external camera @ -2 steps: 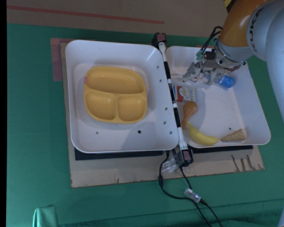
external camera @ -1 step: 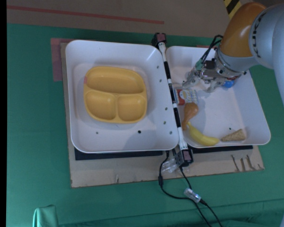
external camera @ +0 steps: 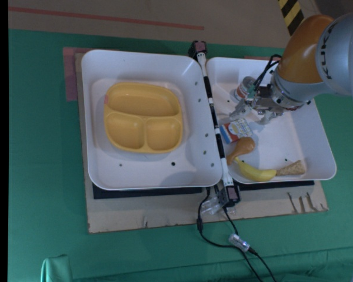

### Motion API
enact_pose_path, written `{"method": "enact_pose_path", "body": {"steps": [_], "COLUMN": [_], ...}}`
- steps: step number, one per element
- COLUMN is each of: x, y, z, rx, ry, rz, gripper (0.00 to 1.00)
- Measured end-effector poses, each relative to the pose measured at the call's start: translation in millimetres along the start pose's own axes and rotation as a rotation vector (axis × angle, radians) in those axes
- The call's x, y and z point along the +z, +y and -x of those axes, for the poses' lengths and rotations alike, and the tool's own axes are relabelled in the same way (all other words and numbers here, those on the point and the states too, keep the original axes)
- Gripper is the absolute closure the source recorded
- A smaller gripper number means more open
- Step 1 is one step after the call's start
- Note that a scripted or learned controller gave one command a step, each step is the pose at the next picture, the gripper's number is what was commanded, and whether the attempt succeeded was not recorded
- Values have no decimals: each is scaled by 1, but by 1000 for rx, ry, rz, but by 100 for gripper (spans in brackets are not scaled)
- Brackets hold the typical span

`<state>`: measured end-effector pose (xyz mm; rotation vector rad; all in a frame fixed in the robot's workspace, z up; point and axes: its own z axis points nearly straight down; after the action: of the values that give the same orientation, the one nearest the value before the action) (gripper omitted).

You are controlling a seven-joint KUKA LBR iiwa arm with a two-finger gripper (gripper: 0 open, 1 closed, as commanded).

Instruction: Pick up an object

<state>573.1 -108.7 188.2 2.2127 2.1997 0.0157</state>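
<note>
White bin [external camera: 317, 151]: we cannot tell the gripper [external camera: 253, 106] state; the crowded carton [external camera: 234, 129] and drumstick [external camera: 241, 148] risk a deflected grasp.

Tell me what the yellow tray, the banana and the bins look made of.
Tray: likely moulded plastic, satin, uniform yellow with rounded compartments. Banana: probably a plastic toy, smooth and evenly coloured, though real fruit is possible. Bins: white, glossy, thin rounded rims, apparently plastic.

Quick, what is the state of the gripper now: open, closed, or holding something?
Gripper: cannot be told; it hangs over the right bin, above the small packet.
</note>
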Motion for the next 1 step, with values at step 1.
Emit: {"method": "enact_pose_path", "body": {"steps": [1], "x": [0], "y": [0], "z": [0], "rx": [1], "ry": [1], "rz": [0], "gripper": [0]}}
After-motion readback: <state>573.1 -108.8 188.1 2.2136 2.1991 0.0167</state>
